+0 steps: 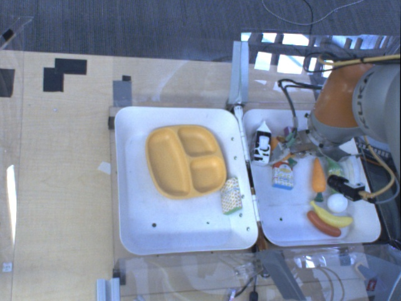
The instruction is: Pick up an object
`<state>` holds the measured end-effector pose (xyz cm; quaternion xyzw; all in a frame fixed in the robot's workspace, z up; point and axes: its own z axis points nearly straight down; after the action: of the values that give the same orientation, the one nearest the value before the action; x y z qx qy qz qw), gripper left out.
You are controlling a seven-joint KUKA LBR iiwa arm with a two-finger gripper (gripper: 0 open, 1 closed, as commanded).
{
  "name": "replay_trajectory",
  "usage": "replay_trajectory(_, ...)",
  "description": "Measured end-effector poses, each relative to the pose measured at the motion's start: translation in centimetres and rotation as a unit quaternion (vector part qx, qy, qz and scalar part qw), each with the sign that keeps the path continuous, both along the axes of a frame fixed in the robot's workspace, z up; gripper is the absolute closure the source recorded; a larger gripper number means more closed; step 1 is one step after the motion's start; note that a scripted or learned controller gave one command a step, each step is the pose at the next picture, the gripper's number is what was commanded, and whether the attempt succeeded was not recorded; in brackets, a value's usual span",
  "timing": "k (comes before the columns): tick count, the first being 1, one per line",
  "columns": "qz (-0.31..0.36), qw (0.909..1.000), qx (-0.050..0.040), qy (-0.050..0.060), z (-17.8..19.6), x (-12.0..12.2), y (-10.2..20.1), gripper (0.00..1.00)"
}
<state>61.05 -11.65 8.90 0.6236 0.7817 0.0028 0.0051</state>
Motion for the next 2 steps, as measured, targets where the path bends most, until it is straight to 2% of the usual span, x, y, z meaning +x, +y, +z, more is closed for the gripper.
replay_trajectory(1, 0.001, 1.0, 0.0019, 0.003, 1.1, 0.0, 0.2, 1.0)
replay_trajectory(2, 0.01, 0.9999, 0.0011, 0.003, 12.4, 4.8, 7.4, 1.0)
